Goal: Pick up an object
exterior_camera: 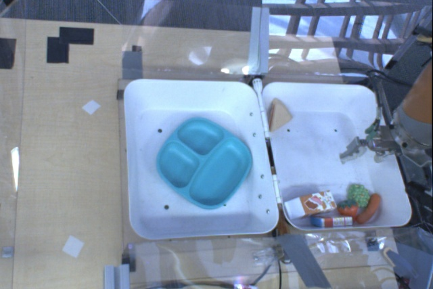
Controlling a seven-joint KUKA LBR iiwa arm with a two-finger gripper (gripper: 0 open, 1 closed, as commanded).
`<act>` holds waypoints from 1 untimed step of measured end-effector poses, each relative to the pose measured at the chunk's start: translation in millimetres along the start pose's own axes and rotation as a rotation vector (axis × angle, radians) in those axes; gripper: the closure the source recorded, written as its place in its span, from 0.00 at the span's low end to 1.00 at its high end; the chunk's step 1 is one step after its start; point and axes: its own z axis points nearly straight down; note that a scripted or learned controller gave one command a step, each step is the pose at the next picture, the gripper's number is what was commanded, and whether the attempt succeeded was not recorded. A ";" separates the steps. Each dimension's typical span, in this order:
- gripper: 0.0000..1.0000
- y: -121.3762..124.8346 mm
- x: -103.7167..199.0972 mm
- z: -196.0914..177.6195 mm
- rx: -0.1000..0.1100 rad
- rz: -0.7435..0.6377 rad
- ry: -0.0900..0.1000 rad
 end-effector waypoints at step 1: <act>0.00 -36.0 0.4 5.9 -0.002 -0.329 0.000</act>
